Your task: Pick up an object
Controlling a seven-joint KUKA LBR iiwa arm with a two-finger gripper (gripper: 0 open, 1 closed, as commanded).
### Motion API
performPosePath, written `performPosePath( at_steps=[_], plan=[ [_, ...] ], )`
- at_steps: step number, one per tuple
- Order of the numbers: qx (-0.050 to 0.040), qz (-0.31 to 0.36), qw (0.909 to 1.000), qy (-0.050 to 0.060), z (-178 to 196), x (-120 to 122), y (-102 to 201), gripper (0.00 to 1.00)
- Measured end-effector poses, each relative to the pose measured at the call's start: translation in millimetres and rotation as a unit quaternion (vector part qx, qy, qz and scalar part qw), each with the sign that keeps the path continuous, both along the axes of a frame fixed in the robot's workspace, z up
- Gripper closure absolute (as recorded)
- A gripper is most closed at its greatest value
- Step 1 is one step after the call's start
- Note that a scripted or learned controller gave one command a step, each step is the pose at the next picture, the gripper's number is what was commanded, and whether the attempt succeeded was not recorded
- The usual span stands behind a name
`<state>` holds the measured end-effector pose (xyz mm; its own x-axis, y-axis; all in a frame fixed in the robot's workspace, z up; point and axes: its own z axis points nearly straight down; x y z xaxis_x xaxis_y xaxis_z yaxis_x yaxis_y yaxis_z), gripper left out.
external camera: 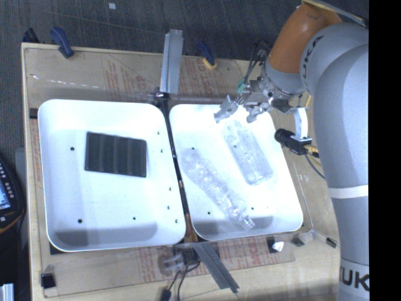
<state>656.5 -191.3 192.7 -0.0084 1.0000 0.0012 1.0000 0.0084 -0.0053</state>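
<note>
Two white bins [62, 115] share your desk; spread, empty jaws hover above a clear bottle [249, 155]. Watch it: slick plastic may roll away.

Arm reaches in from right, wrist bent down; end effector [240, 110] fingers spread, nothing between.

Two clear plastic bottles lie on their sides in the right bin [285, 215]. The upper bottle [249, 152] lies near the far right; the lower bottle [216, 185] runs diagonally toward the near edge.
</note>
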Motion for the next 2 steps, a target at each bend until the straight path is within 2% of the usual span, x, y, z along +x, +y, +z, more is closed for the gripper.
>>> performPosePath(
  at_steps=[1, 2],
  plan=[
    [-0.0002, -0.128, 0.9918, 0.001, 0.8, -48.7, -13.5, 0.0],
    [0.0004, -0.124, 0.9923, 0.002, 10.5, -47.9, -11.6, 1.0]
  ],
)
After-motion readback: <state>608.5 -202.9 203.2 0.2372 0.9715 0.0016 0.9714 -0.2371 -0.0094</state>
